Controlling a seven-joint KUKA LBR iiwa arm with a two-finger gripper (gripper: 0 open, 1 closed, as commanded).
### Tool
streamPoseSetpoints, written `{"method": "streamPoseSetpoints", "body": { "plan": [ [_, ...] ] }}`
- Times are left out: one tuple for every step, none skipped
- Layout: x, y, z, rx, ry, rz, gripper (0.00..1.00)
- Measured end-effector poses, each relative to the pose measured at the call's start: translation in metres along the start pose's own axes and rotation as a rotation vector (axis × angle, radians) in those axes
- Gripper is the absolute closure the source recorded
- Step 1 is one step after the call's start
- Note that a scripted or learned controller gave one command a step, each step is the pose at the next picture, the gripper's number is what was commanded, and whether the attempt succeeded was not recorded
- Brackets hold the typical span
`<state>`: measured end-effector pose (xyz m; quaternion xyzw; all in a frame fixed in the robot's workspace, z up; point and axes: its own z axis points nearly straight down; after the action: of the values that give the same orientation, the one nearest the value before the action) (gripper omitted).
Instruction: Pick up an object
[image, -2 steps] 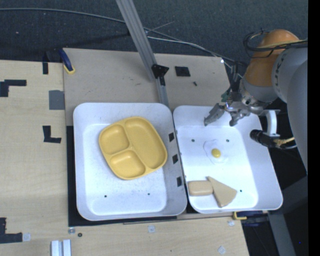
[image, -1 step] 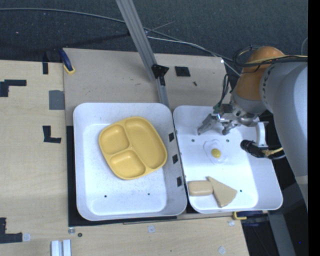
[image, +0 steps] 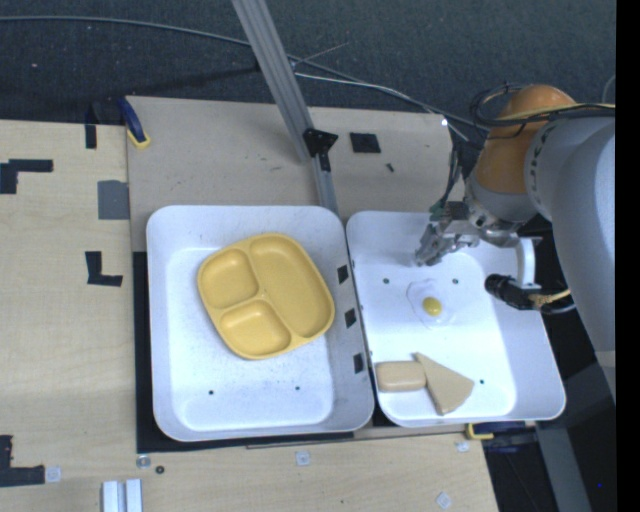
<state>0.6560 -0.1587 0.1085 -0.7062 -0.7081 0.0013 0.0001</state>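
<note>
Camera view | gripper (image: 432, 252) over right bin's (image: 520, 400) far edge, finger state unclear | small yellow ball (image: 432, 307) unlifted, pick pending

A small yellow ball (image: 432, 307) lies near the centre of the right bin (image: 500, 400). A tan block (image: 400, 376) and a tan wedge (image: 445, 384) lie flat, touching, along the bin's front edge.

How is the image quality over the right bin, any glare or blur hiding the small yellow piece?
Camera view: even, soft light; the right bin is bright white but not blown out; small yellow piece stays distinct; end effector looks slightly soft, its fingertips hard to resolve.
</note>
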Motion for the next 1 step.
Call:
{"method": "streamPoseSetpoints", "body": {
  "plan": [
    [-0.0012, -0.0017, -0.0423, -0.004, 0.001, 0.002, 1.0]
  ]
}}
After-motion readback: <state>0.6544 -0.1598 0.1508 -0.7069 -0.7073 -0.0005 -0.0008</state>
